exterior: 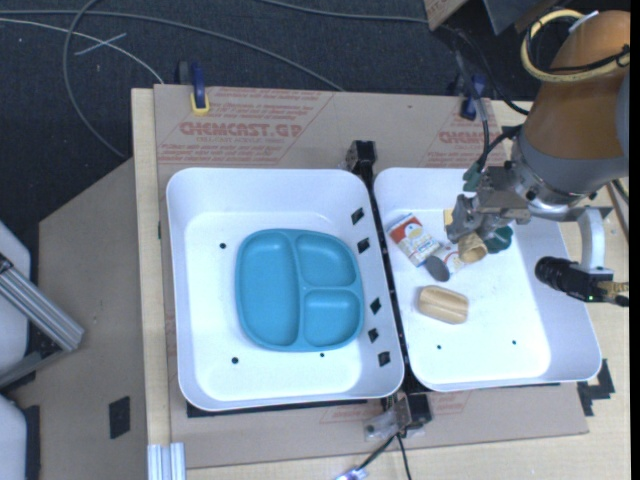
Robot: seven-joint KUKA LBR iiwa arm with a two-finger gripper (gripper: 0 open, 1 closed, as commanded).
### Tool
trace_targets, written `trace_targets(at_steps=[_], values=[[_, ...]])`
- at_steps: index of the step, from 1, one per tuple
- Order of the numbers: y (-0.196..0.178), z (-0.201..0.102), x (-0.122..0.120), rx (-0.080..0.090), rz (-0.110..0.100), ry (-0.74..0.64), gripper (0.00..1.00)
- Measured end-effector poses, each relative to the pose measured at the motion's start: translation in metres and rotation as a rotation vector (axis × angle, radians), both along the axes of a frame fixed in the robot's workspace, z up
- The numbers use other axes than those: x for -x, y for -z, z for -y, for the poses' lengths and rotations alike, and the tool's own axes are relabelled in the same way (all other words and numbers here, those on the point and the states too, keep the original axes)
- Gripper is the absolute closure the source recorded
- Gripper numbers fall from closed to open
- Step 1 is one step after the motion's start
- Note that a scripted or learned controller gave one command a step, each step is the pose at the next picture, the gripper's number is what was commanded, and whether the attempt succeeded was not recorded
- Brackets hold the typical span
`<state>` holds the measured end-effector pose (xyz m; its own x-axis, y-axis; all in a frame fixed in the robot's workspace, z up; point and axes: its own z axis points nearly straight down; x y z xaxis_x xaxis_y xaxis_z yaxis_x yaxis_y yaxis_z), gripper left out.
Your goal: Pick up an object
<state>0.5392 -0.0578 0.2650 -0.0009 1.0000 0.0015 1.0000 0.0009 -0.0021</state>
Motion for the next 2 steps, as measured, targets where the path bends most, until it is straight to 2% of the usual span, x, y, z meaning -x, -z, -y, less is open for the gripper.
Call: trace_targets(at_steps=[1,2], values=[[0.007,-0.059,-0.001,-0.001,-0.001,-0.004,1.00],[0.025,-0.115,0.013,-0.001,-0.003,-0.004,1.00]])
